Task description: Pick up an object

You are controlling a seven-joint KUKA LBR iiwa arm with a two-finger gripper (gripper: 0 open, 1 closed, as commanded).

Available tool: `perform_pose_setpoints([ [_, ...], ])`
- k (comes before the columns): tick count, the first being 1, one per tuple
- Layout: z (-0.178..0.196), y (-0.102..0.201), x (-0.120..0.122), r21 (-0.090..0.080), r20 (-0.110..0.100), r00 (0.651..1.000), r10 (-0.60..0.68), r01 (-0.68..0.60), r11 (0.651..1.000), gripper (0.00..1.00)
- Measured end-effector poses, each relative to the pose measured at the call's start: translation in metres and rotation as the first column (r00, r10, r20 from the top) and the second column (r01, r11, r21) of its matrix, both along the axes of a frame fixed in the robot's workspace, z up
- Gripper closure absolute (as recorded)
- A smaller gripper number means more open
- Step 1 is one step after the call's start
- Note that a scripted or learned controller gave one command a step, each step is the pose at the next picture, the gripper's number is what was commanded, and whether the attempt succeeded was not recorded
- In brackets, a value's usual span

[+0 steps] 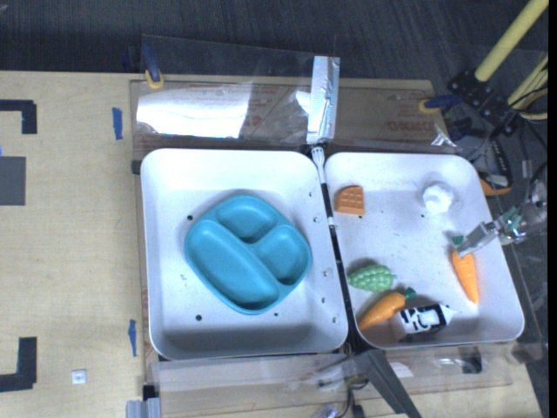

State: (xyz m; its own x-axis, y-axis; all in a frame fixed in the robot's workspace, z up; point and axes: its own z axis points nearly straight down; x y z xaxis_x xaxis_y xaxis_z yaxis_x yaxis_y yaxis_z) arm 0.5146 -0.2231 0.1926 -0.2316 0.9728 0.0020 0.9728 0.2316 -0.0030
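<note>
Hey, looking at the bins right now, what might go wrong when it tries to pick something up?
1. The black and white item touches the lower carrot, with the green toy just beside them; a grab there may catch two things or push one aside.
2. The right carrot lies near the right bin's wall, so the claw may strike the wall.
</note>
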Motion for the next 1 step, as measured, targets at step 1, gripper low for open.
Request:
perform_pose_setpoints([
  [1, -0.0609, 0.0023, 0.0055, 0.001, 0.009, 0.994, -0.109, 0.109, 0.994, 0.00],
])
